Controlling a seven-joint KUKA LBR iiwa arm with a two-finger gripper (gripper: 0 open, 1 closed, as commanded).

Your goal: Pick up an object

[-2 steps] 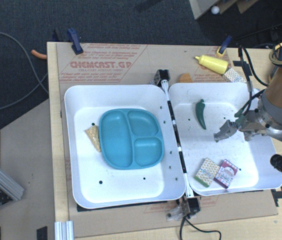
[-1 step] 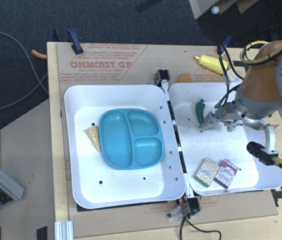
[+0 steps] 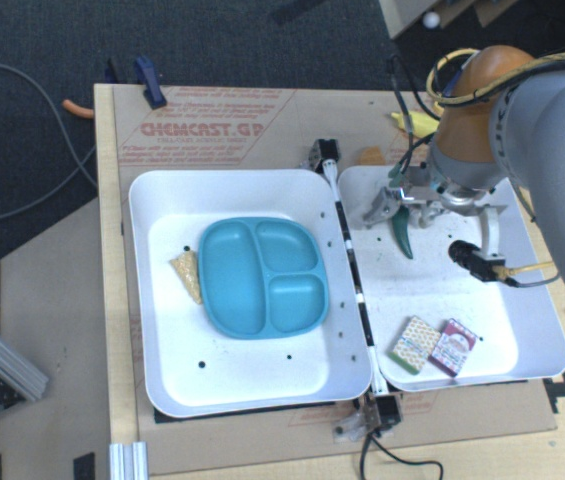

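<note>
Tool over far part of right bin, its grip state unclear, green object beneath it, two small packets near, blue divided plate in left bin

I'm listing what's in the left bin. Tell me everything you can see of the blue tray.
The blue tray is a turquoise, plastic-looking divided plate with rounded corners and three compartments: one long, two smaller. It lies flat, right side up, slightly turned, mid left bin. Its left edge overlaps a tan sponge-like piece.
</note>
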